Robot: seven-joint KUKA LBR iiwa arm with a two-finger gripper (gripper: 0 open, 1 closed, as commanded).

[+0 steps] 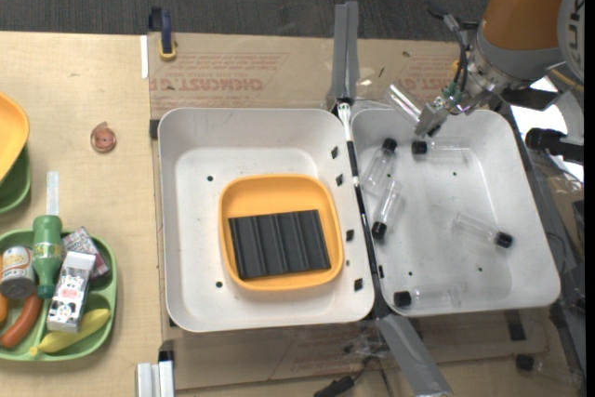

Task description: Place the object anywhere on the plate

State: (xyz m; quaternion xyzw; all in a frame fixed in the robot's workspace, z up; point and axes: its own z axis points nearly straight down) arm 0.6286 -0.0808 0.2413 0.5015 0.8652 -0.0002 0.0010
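Over at the far left of my feed, off the bins, sits a green plastic tray of toy food [56, 293], with a small pink disc [104, 138] lying on the bare wood bench [74, 88] beyond it. Moving right, the left white bin [186, 144] carries the square orange plate [277, 237], which has a dark ribbed insert across its middle. Nothing from the other bin lies on it yet.

Next comes the right white bin [525, 274], scattered with clear plastic tubes with black caps [383, 209]; one lies near the left wall, another [483, 231] toward the right.

Up at that bin's far edge hangs my two-finger gripper [432, 121], angled down, a black-capped tube [416, 144] just below its tips. I cannot tell how wide it stands, nor whether it has hold of anything.

I judge I am in the picking step. Next I need a confirmed hold on one tube, a lift clear of the bin wall, and a carry leftward over the divider to the plate.
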